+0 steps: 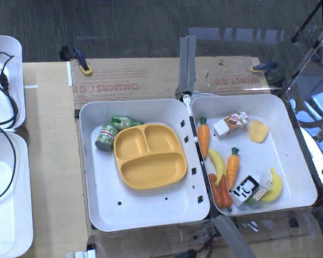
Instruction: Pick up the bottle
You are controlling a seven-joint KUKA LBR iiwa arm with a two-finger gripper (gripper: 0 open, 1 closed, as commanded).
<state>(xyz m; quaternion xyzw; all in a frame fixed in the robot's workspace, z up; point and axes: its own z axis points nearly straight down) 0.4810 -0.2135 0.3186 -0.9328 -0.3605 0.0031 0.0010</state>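
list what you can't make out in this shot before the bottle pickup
- Green bottle, camera view: its lower side is tucked behind the yellow divided plate; label too small to read.
- Can: print too small to read; touching the plate rim or not is unclear.
- Black-and-white box: covers part of the green item under it, so its identity is unclear.

Lab: bench [49,158] with clamped [82,64] bins [91,172]

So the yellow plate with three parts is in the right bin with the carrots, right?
Not quite. The camera view shows the yellow plate with three parts in the left bin, beside a green bottle and a small can. The carrots are in the right bin.
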